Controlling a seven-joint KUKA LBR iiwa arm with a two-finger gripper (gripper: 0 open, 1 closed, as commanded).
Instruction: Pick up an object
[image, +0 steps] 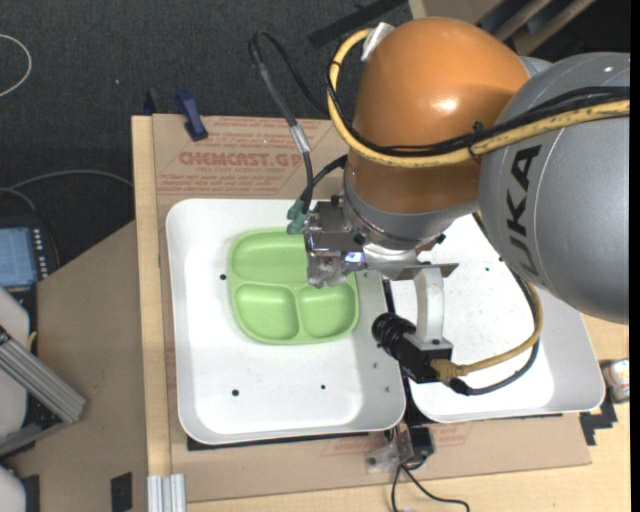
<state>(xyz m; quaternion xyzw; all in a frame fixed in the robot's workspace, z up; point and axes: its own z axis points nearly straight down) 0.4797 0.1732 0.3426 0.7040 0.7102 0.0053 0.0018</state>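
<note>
A light green divided plate (275, 290) with three compartments lies in the upper middle of the left white bin (205, 350). My gripper (323, 268) hangs from the arm directly over the plate's right side, near the ridge between its compartments. The wrist and the big orange band (435, 90) hide the plate's upper right rim. I cannot make out whether anything sits between the gripper's tips.
The right white bin (500, 380) lies under the arm, mostly covered by it. Black and yellow cables (470, 365) loop from the wrist over that bin. A cardboard sheet (230, 150) lies under both bins, with a blue clip (190, 115) at its far edge.
</note>
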